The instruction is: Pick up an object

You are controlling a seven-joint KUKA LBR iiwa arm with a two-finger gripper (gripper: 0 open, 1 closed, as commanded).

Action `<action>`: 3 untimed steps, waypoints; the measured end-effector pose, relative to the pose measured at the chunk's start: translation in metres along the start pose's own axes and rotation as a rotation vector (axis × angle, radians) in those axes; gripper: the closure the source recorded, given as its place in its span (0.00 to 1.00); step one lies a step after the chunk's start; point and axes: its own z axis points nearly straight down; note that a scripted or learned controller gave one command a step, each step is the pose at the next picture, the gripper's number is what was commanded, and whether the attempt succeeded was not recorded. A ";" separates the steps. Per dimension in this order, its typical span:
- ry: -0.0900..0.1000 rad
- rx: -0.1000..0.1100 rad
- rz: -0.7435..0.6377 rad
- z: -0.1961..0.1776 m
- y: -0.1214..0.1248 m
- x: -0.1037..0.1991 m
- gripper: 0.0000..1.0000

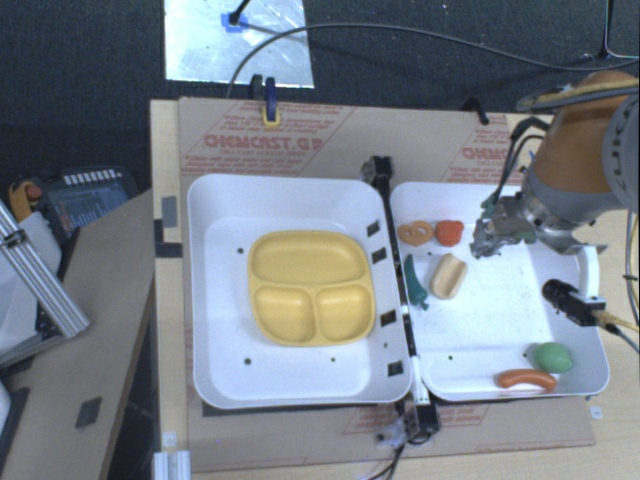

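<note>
Tool: the tool [484,244] is hanging at the right of the frame, over the upper part of the right bin [500,313]; its state I cannot tell from here, and nothing is showing in its grip.

Arm: the grey arm [585,163] with its orange band is reaching in from the upper right and blocking part of the bin's far corner.

Nearest things: a red tomato-like piece [449,232] is lying just left of the tool, and an orange ring [415,233] is sitting just beside that, both near the bin's upper left corner.

Below them: a pale bread-roll shape [447,276] is resting lower and left of the tool, with a dark green piece [413,284] lying along the bin's left wall.

Farther off: a green round thing [551,357] and an orange sausage shape [526,379] are lying close together at the lower right, well apart from the tool.

Left bin: the left bin [215,268] is carrying a yellow divided tray [308,286].

Counter: both bins are sitting side by side on the counter [300,138] with its printed board.

Step, as I judge it: no object is picked up yet; the tomato piece looks the likeliest target.

Risk: the tomato piece and ring are lying so close that a descent could nudge one into the other, and a round piece could roll away from closing tips.

Risk near wall: a drop too close to the bin's upper rim could be catching the wall instead of a thing.
</note>
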 end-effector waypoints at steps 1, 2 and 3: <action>0.000 0.000 0.000 -0.061 -0.003 0.006 1.00; 0.000 0.002 0.001 -0.088 -0.002 0.006 1.00; 0.002 0.005 -0.005 -0.080 0.012 0.068 1.00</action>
